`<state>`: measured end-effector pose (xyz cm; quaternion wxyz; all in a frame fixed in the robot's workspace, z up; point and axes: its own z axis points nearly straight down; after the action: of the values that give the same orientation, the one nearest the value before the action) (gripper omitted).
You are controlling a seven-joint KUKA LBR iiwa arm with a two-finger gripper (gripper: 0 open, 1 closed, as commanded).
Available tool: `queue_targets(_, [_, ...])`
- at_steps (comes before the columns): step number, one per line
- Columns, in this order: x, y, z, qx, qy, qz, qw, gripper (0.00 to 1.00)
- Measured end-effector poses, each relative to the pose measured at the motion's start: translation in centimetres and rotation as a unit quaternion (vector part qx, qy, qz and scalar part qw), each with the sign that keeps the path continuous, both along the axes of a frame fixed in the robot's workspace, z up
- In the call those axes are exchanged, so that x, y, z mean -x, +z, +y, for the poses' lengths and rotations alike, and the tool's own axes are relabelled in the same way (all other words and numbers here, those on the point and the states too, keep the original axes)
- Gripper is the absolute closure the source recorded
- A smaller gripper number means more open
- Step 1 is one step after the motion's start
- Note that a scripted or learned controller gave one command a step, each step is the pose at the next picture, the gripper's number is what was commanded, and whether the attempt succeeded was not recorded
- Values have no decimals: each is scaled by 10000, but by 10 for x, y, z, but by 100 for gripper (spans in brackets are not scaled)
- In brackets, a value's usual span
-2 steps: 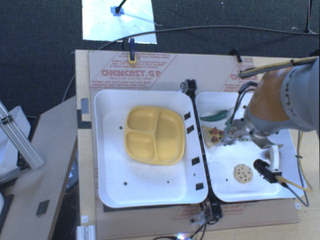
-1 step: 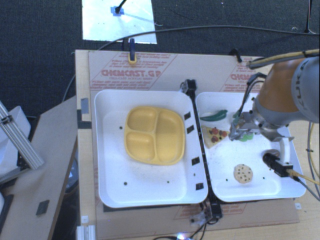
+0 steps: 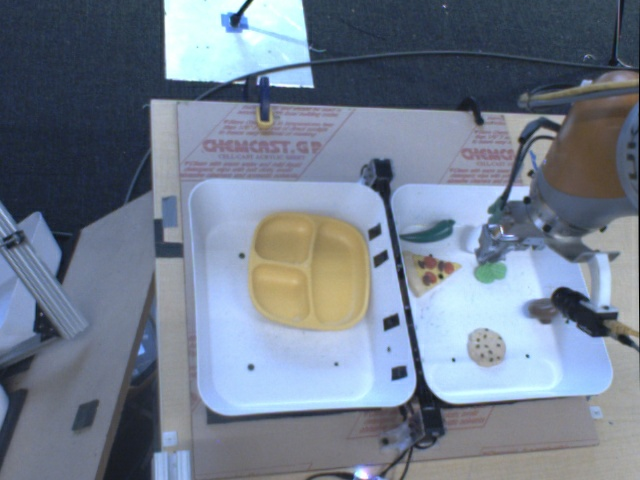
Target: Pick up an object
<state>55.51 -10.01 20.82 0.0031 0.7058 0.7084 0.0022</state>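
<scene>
- The gripper (image 3: 492, 240) hangs over the far part of the right bin (image 3: 575, 373), with the grey arm (image 3: 590, 158) and its orange band reaching in from the right.
- Whether it is released or clenched, I cannot tell; the metal parts blur together from this height.
- A small green round piece (image 3: 488, 272) lies on the bin floor just beside the gripper, on its near side; whether the two touch cannot be made out.
- A dark green pod-shaped piece (image 3: 430, 232) lies to the left of the gripper, close to the bin's far-left corner.
- A pizza slice (image 3: 430, 271) sits near the divider, left of the green round piece.
- A cookie (image 3: 486, 347) rests nearer the front, well apart from the gripper.
- A brownish piece (image 3: 543, 311) lies toward the right.
- The left bin (image 3: 220, 368) holds a yellow divided plate (image 3: 308, 270).
</scene>
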Motion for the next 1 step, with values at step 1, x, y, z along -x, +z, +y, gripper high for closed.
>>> queue_targets(1, [-1, 8, 0, -5, 1, 22, 10000, 100])
